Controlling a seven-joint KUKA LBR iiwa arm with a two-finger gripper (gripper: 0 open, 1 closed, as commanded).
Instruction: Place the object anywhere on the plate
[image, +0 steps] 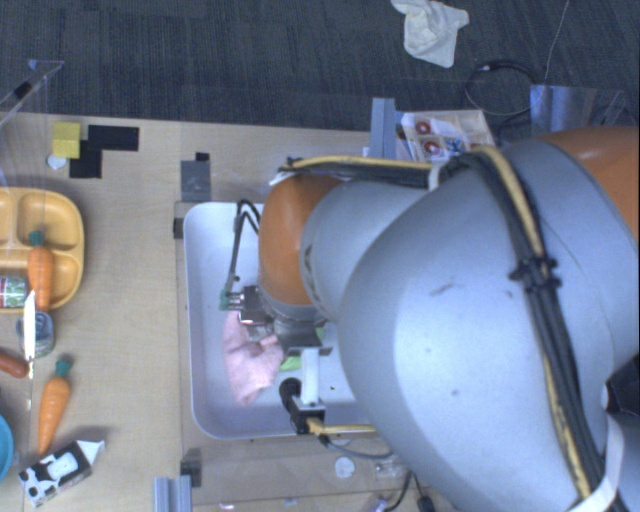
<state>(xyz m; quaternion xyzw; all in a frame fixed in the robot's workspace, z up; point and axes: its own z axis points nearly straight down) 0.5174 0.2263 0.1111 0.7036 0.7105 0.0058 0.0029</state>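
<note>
A soft pink object (246, 364) lies on the floor of the left white bin (203, 290), near its front half. My gripper (262, 330) hangs straight over it, under the orange wrist band, and its lower end is against or just above the pink object's top edge. The arm's grey body covers the gripper's tip. A small green piece (290, 363) peeks out just right of the pink object. The arm hides most of the bin area to the right.
Left of the bins, on the wooden bench, a yellow divided dish (50, 225) holds a carrot (39, 276). Another carrot (52, 400), a knife (28, 335) and a small cow-patterned carton (60, 468) lie below it. Black and yellow blocks (95, 147) sit at back left.
</note>
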